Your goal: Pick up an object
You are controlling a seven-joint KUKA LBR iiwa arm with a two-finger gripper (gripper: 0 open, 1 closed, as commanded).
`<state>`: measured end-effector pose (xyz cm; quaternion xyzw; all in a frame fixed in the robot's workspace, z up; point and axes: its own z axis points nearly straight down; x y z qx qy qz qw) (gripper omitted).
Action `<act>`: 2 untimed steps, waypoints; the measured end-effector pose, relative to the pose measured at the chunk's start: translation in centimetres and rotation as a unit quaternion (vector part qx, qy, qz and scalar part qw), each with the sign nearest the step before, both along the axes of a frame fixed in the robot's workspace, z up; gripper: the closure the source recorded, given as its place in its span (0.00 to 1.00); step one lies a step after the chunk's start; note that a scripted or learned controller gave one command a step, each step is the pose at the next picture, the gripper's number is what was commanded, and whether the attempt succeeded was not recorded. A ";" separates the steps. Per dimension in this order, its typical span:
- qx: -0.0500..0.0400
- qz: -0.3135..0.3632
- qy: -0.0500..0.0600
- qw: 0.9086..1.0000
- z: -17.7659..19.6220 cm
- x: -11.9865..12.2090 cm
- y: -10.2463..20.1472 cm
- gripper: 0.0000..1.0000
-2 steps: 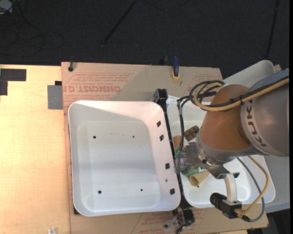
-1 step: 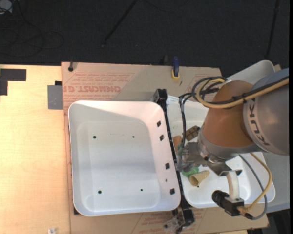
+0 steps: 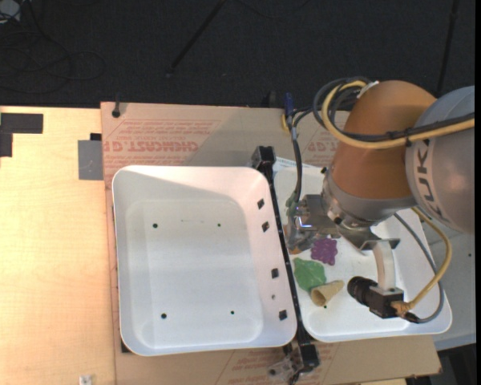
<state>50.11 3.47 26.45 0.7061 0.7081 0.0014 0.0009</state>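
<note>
The arm (image 3: 382, 147) stood closest to the lens. Its orange band swelled over the upper right of the view and hid much of what lay beneath it, and yellow cable looped around it.

At the far left the pale wooden bench (image 3: 40, 263) lay bare, with a few black marks (image 3: 14, 130) near its upper edge. Next came a brown cardboard sheet (image 3: 184, 139) printed with red lettering that read reversed, and both bins sat on it. The left bin (image 3: 192, 255) was a wide white tray with rounded corners and four small dark dots on its floor. A row of black clips (image 3: 273, 239) ran down the seam where its right wall met its neighbour.

The right bin (image 3: 437, 319) was partly covered by the arm. Three small things lay in its left half, close to the seam. A green lump (image 3: 309, 273) was nearest the seam. A purple cluster (image 3: 325, 250) lay just above and to the right of it, close beside it. A tan cone (image 3: 327, 293) lay on its side just below the green lump, with its open mouth pointing towards the seam.

The gripper (image 3: 306, 217) hung low in this bin, under the orange band and just up and left of the purple cluster. The view did not show whether it touched anything. It could not be told whether it was clenched or released, and nothing could be seen held in it.
</note>
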 end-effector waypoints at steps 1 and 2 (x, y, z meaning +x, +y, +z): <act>0.000 0.000 -0.001 1.000 8.1 2.6 2.1 1.00; -0.001 -0.002 0.005 1.000 5.0 -2.1 -0.3 1.00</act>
